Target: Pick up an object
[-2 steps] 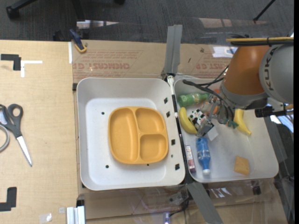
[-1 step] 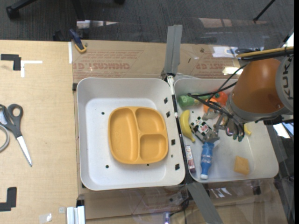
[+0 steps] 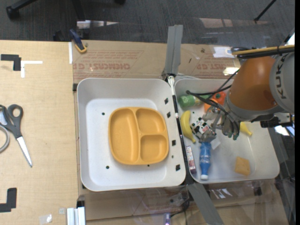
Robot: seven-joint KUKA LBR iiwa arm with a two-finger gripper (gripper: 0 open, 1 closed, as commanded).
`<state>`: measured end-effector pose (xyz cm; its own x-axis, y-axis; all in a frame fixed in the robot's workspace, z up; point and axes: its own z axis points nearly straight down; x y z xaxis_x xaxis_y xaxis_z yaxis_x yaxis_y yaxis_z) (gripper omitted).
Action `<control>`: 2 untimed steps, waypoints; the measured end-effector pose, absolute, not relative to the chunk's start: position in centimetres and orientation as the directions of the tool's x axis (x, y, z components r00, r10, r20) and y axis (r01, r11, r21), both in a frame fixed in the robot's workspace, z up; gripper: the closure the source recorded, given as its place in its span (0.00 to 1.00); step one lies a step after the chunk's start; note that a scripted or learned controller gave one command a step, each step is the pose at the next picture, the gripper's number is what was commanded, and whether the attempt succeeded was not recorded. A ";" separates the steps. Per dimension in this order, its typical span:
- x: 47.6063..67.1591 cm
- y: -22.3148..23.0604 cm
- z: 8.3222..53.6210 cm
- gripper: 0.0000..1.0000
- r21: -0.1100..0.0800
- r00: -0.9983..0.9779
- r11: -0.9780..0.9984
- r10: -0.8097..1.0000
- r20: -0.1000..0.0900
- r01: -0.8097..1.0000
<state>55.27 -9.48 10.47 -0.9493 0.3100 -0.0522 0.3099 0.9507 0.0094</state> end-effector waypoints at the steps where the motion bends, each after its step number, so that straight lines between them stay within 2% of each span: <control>1: 63.3 -11.7 9.3 0.00 -0.001 -0.956 0.956 0.294 0.002 0.294; 2: 56.6 -10.9 9.2 0.00 0.000 -0.952 0.952 0.306 -0.003 0.306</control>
<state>56.57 -10.89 9.24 -0.9521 0.3058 -0.0030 0.3058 0.9521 0.0000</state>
